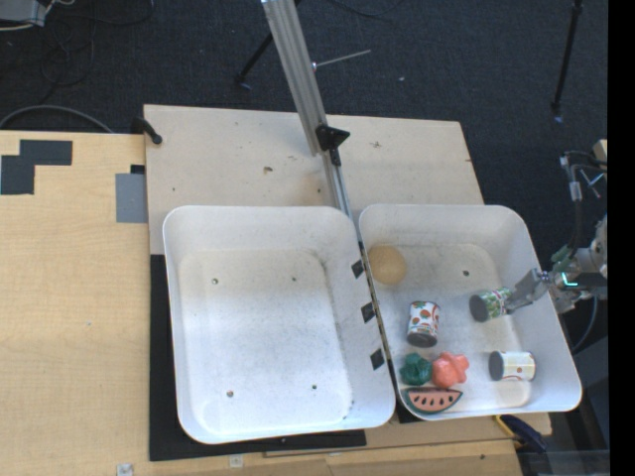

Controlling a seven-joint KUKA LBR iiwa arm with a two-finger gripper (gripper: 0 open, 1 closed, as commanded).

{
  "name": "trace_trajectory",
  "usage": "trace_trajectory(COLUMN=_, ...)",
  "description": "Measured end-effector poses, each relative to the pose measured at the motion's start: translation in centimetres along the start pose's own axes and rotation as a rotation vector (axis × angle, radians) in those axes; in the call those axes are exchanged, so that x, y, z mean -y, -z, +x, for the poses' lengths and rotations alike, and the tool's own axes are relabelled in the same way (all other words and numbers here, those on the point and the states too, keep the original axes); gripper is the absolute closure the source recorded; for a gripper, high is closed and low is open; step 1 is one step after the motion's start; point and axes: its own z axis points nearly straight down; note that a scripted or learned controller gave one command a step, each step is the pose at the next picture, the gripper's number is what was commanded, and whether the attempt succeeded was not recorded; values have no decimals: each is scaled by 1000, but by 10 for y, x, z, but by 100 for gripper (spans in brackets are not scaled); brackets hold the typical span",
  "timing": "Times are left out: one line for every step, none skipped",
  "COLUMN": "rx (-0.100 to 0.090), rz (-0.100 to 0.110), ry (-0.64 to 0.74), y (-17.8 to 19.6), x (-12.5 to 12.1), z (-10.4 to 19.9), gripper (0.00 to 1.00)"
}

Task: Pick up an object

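Note:
The right bin [516, 228] holds several small objects. A tan ball [387, 264] rests near its left wall. Below it stands a small printed can [423, 323]. Toward the front lie a green toy [416, 370], a red-orange toy [451, 368] touching it, and a watermelon-slice toy [435, 401]. A white cup [512, 366] lies on its side at the front right. A grey tool with a dark round head [488, 305] leans from the bin floor up over the right rim.
The left bin [198, 228] sits beside the right one, with black clips [368, 311] along the shared wall. A slanted metal rail [303, 77] rises behind the bins. Cables and hardware [580, 266] sit off the bench's right edge.

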Motion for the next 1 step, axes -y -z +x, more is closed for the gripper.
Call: trace_trajectory(rx=1, rz=-4, ry=-1, y=2, x=-1, z=0, gripper=0)
